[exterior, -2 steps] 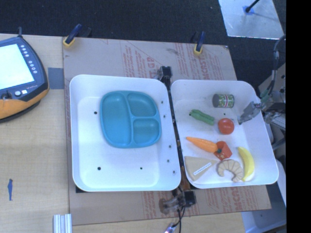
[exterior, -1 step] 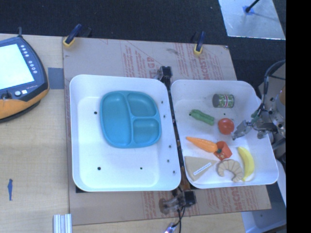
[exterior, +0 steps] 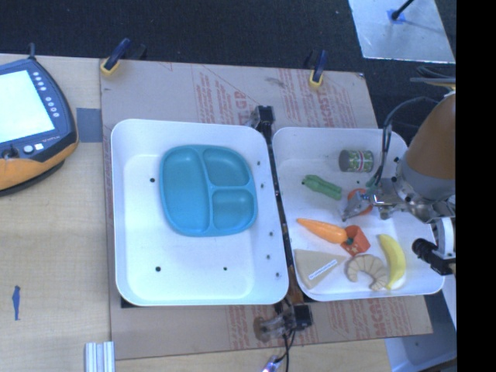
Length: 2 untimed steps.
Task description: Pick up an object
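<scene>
Along the bottom edge of the right bin (exterior: 434, 289) lie a pale wedge of cheese (exterior: 316, 267), a croissant-like pastry (exterior: 365, 268) and a banana (exterior: 394, 260), close together in a row. Just above them is a carrot (exterior: 322, 229) with a small red piece (exterior: 356, 239) touching its right end. Higher still, toward the right of the frame, the gripper (exterior: 363, 201) hangs low over the bin beside something small and red, and I cannot tell how it is set or whether it holds anything. The grey and orange arm (exterior: 434, 149) comes in from the right edge. A green pepper (exterior: 322, 186) lies left of the gripper, and a can (exterior: 356, 160) lies near the bin's top edge. The left bin (exterior: 124, 231) holds a blue divided plate (exterior: 208, 190). At the far upper left rests a control tablet (exterior: 31, 126)
</scene>
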Each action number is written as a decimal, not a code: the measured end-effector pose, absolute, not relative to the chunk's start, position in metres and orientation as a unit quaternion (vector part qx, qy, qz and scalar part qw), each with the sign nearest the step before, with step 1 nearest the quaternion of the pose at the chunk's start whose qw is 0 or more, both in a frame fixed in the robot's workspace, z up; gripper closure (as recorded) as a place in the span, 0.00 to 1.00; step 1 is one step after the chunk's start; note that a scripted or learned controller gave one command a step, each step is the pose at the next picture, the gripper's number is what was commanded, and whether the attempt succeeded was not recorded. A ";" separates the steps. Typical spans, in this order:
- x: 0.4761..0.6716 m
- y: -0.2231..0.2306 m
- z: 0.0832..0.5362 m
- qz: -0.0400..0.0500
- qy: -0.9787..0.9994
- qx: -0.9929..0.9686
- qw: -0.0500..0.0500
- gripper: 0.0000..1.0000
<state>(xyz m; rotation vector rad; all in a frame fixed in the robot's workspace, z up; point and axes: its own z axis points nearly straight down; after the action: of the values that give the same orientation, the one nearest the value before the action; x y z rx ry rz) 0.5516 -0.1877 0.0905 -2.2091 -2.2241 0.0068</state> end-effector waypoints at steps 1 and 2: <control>0.552 -0.189 0.102 0.003 -0.710 -0.704 0.003 1.00; 0.552 -0.189 0.102 0.003 -0.710 -0.704 0.003 0.00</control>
<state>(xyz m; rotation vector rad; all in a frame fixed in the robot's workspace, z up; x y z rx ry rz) 0.5519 -0.1894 0.1015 -2.2076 -2.2272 0.0101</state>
